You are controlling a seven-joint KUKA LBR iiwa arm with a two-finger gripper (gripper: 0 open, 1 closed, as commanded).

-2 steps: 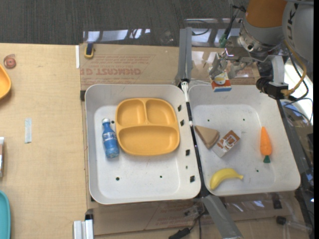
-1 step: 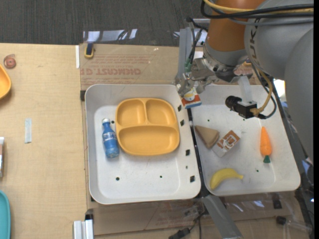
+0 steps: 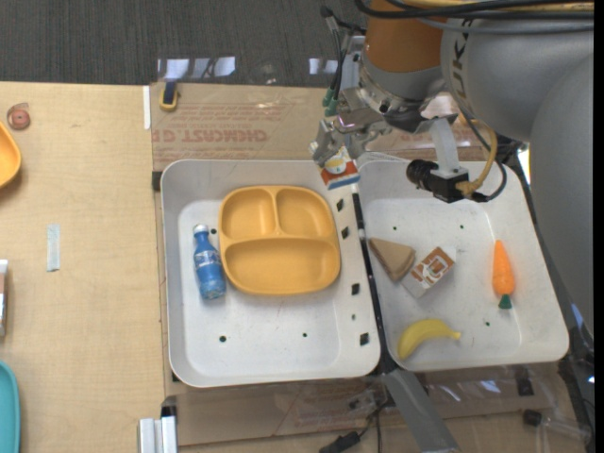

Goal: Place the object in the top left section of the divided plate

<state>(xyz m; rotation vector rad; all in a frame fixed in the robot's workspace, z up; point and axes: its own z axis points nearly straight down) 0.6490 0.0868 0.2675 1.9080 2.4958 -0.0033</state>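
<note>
The yellow divided plate (image 3: 279, 239) lies in the left bin, its top left section (image 3: 248, 213) bare. My gripper (image 3: 335, 159) hangs over the far end of the ridge between the two bins, just beyond the plate's upper right corner. A small white, orange and blue carton (image 3: 337, 171) sits between its fingers, lifted above the bin rim. The gripper is shut on this carton.
A blue bottle (image 3: 209, 262) lies left of the plate in the left bin (image 3: 255, 357). The right bin (image 3: 528, 343) holds a brown wedge (image 3: 392, 258), a brown-and-white carton (image 3: 429, 270), a carrot (image 3: 503, 270) and a banana (image 3: 427, 336). Cardboard lies behind the bins.
</note>
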